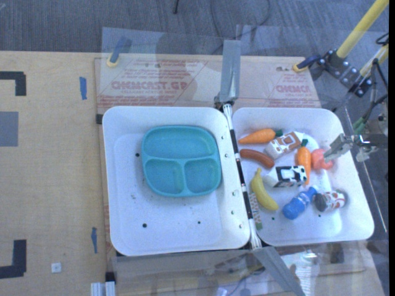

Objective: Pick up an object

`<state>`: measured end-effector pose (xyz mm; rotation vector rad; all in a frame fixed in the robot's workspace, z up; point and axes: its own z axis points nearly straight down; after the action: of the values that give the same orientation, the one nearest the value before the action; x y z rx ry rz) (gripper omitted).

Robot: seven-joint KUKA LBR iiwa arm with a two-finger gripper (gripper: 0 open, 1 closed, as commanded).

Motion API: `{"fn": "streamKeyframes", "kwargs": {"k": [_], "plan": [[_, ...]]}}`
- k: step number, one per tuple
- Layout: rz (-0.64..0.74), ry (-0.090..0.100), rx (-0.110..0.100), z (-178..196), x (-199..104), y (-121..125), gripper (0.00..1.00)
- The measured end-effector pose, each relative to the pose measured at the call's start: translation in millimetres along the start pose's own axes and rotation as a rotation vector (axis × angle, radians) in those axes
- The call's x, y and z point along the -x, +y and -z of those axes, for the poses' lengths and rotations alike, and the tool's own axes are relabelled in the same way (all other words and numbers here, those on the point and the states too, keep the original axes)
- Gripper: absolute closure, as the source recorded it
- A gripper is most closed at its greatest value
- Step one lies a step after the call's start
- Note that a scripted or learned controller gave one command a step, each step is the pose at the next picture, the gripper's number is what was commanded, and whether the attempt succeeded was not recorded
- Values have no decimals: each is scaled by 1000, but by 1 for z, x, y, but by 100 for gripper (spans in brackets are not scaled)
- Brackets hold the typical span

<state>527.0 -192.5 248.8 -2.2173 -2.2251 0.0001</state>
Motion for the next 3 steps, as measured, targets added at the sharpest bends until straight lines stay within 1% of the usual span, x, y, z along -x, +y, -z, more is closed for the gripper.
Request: {"fn": "streamKeyframes", "kwargs": {"k": [1, 2, 3], "plan": [[165, -2, 3, -73, -20, 80, 0], [219, -3, 9, -161, -15, 45, 0], [211, -6, 15, -149, -11, 46, 100]]}}
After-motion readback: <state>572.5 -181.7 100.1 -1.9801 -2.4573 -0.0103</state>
